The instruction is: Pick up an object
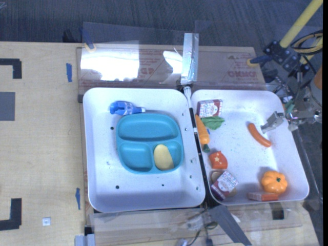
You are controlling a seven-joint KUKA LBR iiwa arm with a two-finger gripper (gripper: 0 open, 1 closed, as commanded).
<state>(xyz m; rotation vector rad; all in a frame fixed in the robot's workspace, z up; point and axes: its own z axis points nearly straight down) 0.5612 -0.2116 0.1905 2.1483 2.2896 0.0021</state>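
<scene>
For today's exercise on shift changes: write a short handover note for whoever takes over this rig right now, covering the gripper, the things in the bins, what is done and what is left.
Gripper: low over the right bin, beside the sausage; nothing seen between its fingers.
Right bin: sausage, carrot, tomato, pumpkin, two small packets.
Left bin: blue tray with a yellow potato in one compartment; blue toy behind it.
Done: nothing lifted yet.
Left: grasp and lift one thing; the sausage is nearest.

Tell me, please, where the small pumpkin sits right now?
The small pumpkin lies in the right bin, near its front right corner, just above a reddish piece by the rim.
</scene>
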